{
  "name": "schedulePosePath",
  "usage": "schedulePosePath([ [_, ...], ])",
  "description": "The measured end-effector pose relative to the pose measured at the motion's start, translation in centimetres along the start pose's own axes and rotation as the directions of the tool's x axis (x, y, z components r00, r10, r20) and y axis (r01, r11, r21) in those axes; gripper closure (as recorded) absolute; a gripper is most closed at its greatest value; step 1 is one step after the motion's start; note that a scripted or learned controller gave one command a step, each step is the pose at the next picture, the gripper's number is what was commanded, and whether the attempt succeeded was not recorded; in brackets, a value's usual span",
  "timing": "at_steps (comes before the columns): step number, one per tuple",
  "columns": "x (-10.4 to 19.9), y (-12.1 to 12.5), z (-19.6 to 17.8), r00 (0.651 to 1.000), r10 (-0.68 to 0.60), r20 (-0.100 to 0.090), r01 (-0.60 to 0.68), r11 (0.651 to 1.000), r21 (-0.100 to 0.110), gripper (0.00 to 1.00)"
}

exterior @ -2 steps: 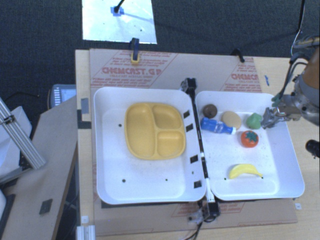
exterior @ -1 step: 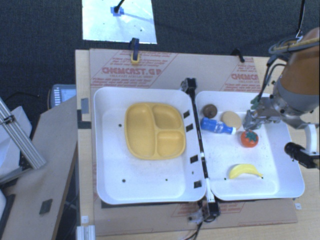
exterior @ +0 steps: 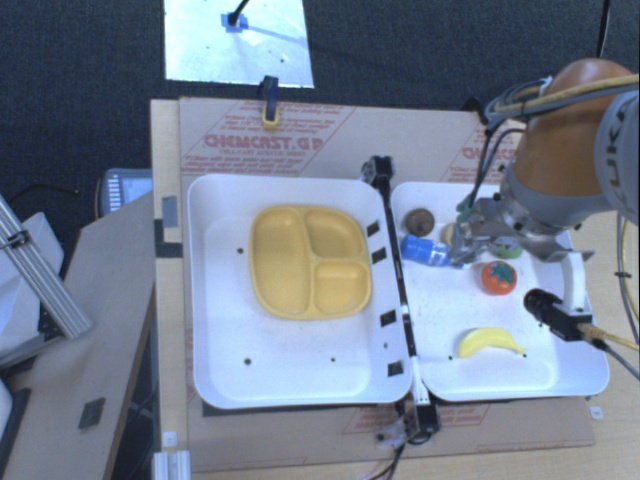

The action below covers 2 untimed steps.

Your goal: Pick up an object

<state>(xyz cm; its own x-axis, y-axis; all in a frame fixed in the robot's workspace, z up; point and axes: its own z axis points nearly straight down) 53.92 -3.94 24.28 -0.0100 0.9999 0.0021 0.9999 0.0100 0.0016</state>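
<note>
In the right bin (exterior: pixel 500 368) lie a yellow banana (exterior: pixel 490 343) near the front, an orange-red tomato-like ball (exterior: pixel 499 278) in the middle, a blue bottle-like item (exterior: pixel 425 252) to the left and a brown round piece (exterior: pixel 418 221) at the back left. A green item (exterior: pixel 506 251) peeks out under the wrist. My gripper (exterior: pixel 462 249) hangs low over the bin's back middle, just right of the blue item. The wrist hides its fingertips.
The left bin (exterior: pixel 220 298) holds a yellow divided plate (exterior: pixel 308 261). A black divider (exterior: pixel 392 268) runs between the two bins. The arm's grey and orange body (exterior: pixel 570 148) covers the right bin's back right corner. A black cable fitting (exterior: pixel 555 315) sits at the right.
</note>
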Motion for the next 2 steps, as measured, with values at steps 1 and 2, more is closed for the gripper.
schedulePosePath([
  [1,4.8,-1.2,1.0,1.000,0.001,0.000,-0.001,1.000,0.001,1.00],
  [2,10.3,-2.7,1.9,1.000,-0.001,0.000,0.001,1.000,0.001,1.00],
])
